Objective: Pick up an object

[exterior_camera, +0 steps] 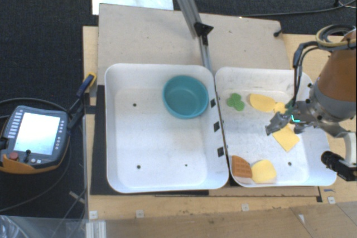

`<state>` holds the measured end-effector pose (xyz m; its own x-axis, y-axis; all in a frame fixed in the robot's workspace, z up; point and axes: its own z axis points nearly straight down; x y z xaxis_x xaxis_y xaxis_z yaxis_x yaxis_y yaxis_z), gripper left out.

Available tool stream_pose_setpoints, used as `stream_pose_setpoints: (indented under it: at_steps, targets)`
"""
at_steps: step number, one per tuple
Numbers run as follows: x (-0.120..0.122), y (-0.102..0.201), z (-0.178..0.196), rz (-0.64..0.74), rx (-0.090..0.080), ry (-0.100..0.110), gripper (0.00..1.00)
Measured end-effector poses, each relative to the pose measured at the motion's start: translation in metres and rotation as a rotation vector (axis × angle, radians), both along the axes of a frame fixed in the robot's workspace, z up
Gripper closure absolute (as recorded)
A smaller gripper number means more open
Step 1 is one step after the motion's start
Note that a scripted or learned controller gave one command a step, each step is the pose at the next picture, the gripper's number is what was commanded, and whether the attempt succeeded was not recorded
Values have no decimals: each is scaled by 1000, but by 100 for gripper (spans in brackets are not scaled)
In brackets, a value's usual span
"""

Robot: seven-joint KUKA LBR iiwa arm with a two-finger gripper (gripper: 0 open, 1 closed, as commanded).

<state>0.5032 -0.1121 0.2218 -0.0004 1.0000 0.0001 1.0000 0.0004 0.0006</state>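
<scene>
Camera view: I see the arm (334, 78) reaching in from the right edge, its claw (277, 124) low over the right bin (312, 178), just beside a yellow wedge (286, 139) at centre right. Whether the claw grips anything, I cannot tell. No legible writing.

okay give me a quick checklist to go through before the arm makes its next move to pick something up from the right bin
1. Gripper is over the right bin: ok.
2. A target lies close: the yellow wedge sits just below the gripper: ok.
3. Finger opening before descent: cannot tell.
4. Gripper already holds something: cannot tell; nothing is visible between its fingers.
5. Wedge has room around it: ok; the yellow oval piece, green piece and the brown waffle with the yellow round piece lie apart from it.
6. Teal bowl in the left bin is out of the way: ok.
</scene>
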Motion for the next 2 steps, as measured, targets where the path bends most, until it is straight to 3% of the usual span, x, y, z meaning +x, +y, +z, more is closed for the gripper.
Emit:
stream_pose_setpoints:
  at_steps: [1,2]
  targets:
    - [0,0,0,0,0,0,0]
    - [-4,-4,-43,-1,0,4,0]
